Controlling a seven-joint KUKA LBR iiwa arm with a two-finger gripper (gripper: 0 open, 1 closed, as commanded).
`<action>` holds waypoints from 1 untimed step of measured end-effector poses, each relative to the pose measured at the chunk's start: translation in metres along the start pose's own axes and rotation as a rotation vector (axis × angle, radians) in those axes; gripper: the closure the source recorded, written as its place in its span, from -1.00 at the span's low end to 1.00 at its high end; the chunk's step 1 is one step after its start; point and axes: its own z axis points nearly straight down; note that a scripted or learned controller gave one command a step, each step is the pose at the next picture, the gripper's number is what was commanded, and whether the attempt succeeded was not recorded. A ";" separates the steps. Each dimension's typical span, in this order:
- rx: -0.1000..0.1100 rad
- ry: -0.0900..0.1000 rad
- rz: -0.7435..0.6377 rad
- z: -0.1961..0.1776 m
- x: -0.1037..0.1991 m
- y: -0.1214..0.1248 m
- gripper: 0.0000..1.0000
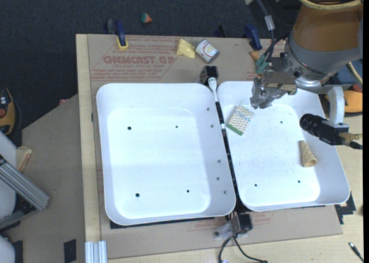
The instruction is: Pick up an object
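The gripper is over the back left part of the right bin; if its pincer is spread or pressed together, I cannot tell. A small patterned packet lies just beside and below it, near the left wall; a tan piece lies well apart, near the right side; the left bin stands beside.

Grey arm, orange band

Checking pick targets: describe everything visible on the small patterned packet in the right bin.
The patterned packet is a small flat rectangle, pale with a fine green-and-yellow dotted print, apparently paper or foil. It lies tilted diagonally on the floor of the right bin, near the bin's upper left, close to the divider between the bins. The gripper sits just above and right of its upper corner; contact can't be judged.
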 end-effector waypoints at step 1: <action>-0.019 -0.002 0.005 -0.083 0.027 -0.069 1.00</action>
